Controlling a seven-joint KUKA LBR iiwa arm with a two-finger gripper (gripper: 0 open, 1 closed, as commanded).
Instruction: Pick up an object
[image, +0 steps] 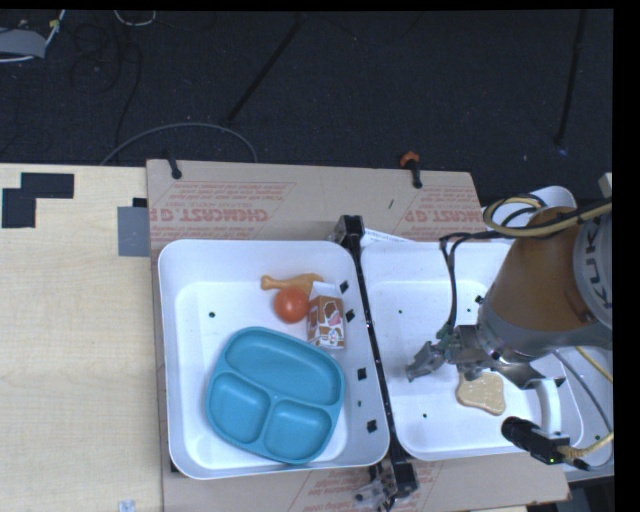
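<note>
A: What lies nearest?

B: In the left bin (180, 300) the blue tray (275, 395) takes the near part. In the right bin (420, 440) a tan toast-shaped piece, the toast (483, 393), lies near the right side.

A: And the gripper?

B: The gripper (425, 362) sits low over the right bin's floor, just left of the toast, under the orange-banded arm (540, 290). I cannot tell how its hand is set; it is small and dark. Nothing shows between its tips.

A: So nothing is picked yet?

B: By my reading, no. The toast lies flat on the bin floor, apart from the tips, so the grasp and the lift are both left to do.

A: Farther back?

B: In the left bin, beyond the tray, a small carton (326, 323), then a tomato (291, 305) touching an orange drumstick (287, 282). All lie well apart from the gripper.
</note>
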